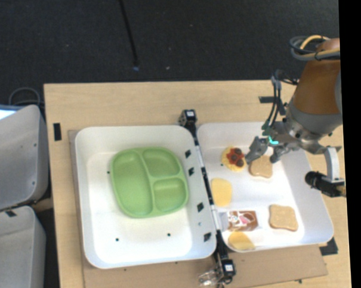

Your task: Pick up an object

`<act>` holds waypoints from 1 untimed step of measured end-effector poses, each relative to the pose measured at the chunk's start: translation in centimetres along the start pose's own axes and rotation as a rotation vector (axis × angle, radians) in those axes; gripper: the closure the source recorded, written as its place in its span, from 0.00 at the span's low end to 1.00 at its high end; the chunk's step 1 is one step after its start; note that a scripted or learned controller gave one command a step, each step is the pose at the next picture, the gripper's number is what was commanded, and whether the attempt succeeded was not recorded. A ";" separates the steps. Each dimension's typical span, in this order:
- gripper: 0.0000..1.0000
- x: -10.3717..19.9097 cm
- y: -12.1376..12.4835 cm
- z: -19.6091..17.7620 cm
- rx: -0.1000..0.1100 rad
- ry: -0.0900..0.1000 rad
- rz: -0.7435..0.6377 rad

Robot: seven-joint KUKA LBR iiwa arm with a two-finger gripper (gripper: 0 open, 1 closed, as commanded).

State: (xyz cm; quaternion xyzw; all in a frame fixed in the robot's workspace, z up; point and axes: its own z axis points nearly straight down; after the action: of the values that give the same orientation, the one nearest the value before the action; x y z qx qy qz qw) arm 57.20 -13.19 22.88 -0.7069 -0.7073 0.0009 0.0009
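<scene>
My gripper point(264, 153) hangs over the right bin point(309, 224), fingers spread open just above a tan bread-like piece point(260, 168). Nothing sits between the fingers. A small red and yellow food item point(233, 158) lies to the left of that piece. Further down the bin lie a pale yellow oval piece point(221, 191), a brown and white packet point(242, 219), another tan toast slice point(283, 218) and a yellow piece point(240, 241) at the front left corner.
The left bin point(95, 233) holds a green divided tray point(150, 182). A clip-studded divider wall point(201, 181) separates the two bins. The grey arm with its orange band point(317, 92) comes in from the right, above the right bin's far edge.
</scene>
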 end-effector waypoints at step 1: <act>0.00 0.0 0.1 -0.1 -0.003 0.000 -0.001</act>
State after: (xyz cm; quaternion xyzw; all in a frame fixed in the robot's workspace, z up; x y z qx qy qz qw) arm 57.28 -13.19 23.02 -0.7068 -0.7075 -0.0001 -0.0004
